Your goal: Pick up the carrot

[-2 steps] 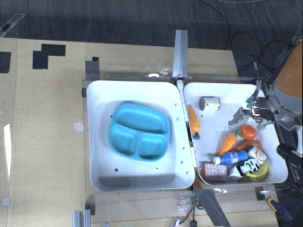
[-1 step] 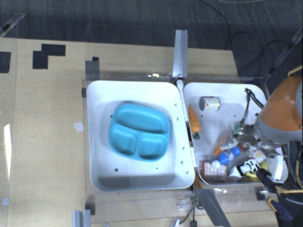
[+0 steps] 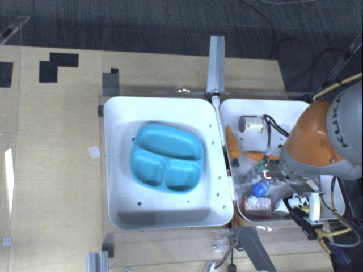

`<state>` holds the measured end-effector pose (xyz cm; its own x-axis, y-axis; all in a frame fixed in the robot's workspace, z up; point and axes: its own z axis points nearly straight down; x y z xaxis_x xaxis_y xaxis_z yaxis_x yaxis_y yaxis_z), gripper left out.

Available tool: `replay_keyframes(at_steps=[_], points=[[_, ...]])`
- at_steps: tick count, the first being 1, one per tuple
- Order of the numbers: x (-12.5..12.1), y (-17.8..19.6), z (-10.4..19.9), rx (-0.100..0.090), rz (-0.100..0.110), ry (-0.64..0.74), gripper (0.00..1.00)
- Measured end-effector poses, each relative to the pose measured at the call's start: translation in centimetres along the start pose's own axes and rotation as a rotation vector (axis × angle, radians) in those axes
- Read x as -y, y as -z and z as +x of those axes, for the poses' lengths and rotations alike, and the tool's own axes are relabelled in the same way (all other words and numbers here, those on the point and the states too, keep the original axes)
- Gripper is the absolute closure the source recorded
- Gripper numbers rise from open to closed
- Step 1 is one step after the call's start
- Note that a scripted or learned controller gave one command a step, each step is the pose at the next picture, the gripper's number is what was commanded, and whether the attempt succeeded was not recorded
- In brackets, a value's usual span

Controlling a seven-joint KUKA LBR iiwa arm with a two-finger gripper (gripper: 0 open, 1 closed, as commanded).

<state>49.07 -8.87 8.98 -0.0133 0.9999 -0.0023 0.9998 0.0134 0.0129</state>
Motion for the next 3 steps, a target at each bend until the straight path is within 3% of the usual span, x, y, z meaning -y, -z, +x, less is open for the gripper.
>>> replay_keyframes(at_steps=[1, 2, 3], points=[[-9.4, -0.2, -0.9, -0.001, 0.001, -0.305, 0.0], [-9.6, 1.0, -0.7, -0.002, -0.005, -0.295, 1.0], [-5.1, 21.4, -6.1, 0.001, 0.006, -0.208, 1.0]])
